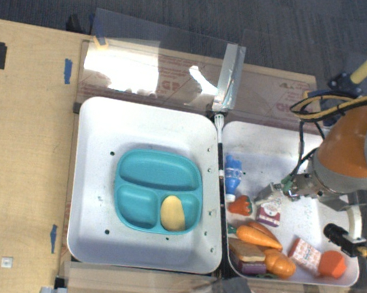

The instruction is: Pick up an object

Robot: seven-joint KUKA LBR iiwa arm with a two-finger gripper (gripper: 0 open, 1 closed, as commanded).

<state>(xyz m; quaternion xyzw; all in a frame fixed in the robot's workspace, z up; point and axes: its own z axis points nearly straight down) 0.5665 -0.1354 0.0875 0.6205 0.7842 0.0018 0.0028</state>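
Note:
The right white bin (266, 145) holds several toy foods: a blue bottle (233, 173), a red pepper (240, 204), a carrot (260, 237), a brown sandwich block (249, 257), an orange piece (279, 265), a pink box (304, 253) and an orange-red fruit (332, 264). A small white and pink carton (270, 212) lies in the bin's middle. My gripper (281, 191) hangs low in this bin, just above and behind the carton. Nothing visibly hangs from it.
The left white bin (91, 162) carries a teal divided plate (158, 173) with a yellow potato (173, 213) in its front right compartment. A metal divider (228, 80) stands behind the bins' shared wall. The arm's orange band (349, 144) overhangs the right bin's far corner.

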